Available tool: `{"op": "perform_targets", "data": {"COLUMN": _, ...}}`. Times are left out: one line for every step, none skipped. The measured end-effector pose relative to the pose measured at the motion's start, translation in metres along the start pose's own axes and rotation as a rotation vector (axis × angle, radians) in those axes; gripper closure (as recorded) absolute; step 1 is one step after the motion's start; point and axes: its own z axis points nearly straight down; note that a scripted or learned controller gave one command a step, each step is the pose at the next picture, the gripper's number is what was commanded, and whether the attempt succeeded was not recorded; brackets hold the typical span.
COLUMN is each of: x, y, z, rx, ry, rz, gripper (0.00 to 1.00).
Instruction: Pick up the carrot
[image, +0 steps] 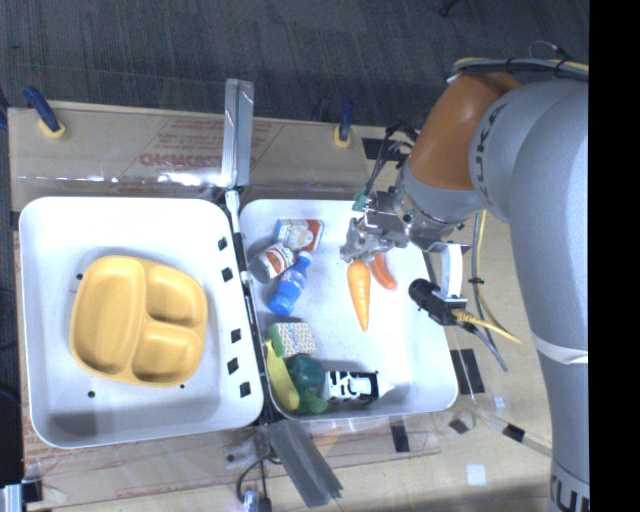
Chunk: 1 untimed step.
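Note:
The carrot (360, 293) is orange and tapered. It lies lengthwise in the right bin (420, 385), thick end up and tip pointing toward the front. My gripper (364, 243) is directly over the thick end, and its grey metal body meets the top of the carrot. A smaller red-orange piece (384, 271) sits just right of the carrot's thick end, also under the gripper. From this slant I cannot make out whether the carrot is gripped.
The right bin also holds a blue bottle (288, 289), a small can (275, 262), a printed packet (299, 233), a patterned block (292, 338), a banana (279, 382) with a green item (308, 385), and a black-and-white box (353, 385). A yellow divided plate (138, 318) lies in the left bin (50, 400).

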Motion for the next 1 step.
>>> {"op": "perform_targets", "data": {"x": 0.0216, "y": 0.0165, "z": -0.1748, "rx": -0.003, "ry": 0.0, "rz": -0.198, "gripper": 1.0}}
